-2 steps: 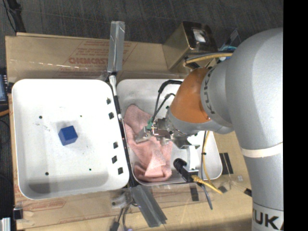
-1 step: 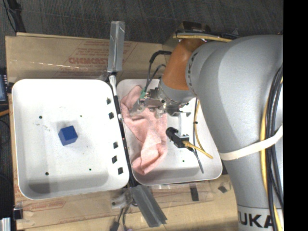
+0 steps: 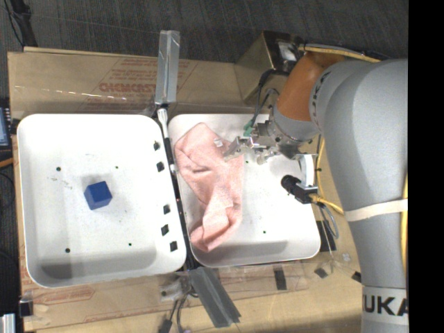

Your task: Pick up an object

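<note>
A crumpled pink cloth [image 3: 209,186] lies along the left side of the right bin [image 3: 284,238], from its top left corner down to near the front wall. A small blue cube [image 3: 98,194] sits in the left bin [image 3: 41,248], left of centre. My gripper [image 3: 239,144] hangs low over the upper part of the right bin, right at the cloth's upper right edge. Its metal fingertips point left toward the cloth. The view does not show whether any cloth is between them.
A metal bar [image 3: 166,68] runs up from the divider between the bins. Black clips [image 3: 166,210] line that divider. The grey arm [image 3: 361,144] covers the right side of the bench. A black part [image 3: 295,188] sticks into the right bin's right edge. Cardboard lies under both bins.
</note>
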Motion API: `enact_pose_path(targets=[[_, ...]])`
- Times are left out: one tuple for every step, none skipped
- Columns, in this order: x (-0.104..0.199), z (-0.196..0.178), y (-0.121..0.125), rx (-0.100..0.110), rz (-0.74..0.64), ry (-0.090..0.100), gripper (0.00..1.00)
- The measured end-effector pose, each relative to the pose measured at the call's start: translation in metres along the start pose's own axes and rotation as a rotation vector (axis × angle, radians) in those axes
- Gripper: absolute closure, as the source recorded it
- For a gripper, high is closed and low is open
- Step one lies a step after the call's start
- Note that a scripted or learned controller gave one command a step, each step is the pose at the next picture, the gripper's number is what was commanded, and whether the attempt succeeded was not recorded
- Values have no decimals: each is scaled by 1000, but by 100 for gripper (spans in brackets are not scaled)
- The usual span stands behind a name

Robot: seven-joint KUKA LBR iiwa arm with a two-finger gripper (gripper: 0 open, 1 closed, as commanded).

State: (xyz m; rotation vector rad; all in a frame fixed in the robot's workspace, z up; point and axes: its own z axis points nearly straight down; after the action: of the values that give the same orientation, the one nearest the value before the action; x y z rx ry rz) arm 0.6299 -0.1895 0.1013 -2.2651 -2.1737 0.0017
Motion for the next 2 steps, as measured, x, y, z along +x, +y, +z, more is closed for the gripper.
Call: enact_pose_path(targets=[[46, 10, 26, -1, -149, -1, 0], [21, 11, -51, 3, -200, 1, 0]])
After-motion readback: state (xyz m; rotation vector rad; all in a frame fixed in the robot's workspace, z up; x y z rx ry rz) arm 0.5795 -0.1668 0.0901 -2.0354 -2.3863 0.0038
